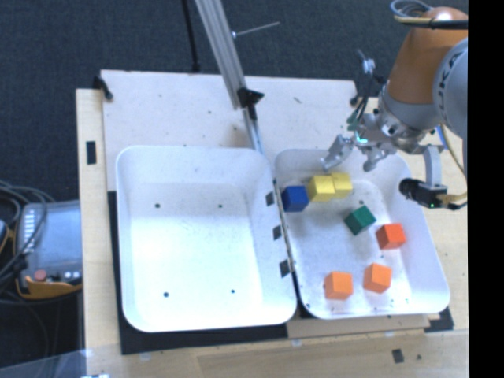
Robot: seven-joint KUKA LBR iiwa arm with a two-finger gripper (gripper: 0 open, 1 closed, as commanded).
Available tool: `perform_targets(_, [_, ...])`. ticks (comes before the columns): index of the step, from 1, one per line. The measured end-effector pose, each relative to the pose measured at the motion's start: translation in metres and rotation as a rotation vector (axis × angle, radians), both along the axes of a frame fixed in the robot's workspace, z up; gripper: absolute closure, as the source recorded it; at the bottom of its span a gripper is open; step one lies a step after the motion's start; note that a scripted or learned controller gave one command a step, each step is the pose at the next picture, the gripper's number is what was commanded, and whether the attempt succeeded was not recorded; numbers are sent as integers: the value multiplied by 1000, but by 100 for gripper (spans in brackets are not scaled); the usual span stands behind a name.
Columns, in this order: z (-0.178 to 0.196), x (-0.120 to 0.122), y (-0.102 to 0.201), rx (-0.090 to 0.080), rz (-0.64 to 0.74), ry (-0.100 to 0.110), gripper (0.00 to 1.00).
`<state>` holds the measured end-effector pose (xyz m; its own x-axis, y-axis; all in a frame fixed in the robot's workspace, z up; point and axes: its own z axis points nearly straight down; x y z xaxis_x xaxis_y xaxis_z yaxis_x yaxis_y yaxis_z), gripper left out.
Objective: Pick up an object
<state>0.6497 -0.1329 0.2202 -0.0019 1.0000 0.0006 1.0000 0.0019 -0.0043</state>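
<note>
We see the gripper (pixel 351 156) at the upper right of the frame, fingers spread apart and holding nothing, poised above the far end of the right bin (pixel 431 278). The yellow block (pixel 330 186), our likeliest target, lies just below it beside the blue cube (pixel 295 198), so a short descent should reach it.

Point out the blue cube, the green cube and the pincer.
blue cube (pixel 295 198): camera view, middle of its top face.
green cube (pixel 361 219): camera view, middle of its top face.
pincer (pixel 352 157): camera view, midway between its fingertips.
</note>
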Motion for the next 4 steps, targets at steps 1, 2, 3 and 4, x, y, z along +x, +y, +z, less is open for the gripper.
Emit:
perform_targets(1, [3,1,0,-2,2,-4,0])
perform_targets(2, [-44,0,-11,-3,-4,-1,0])
perform_targets(3, [-85,0,-14,-3,-6,-3,0])
perform_targets(4, [-109,2,-15,-3,-9,-11,0])
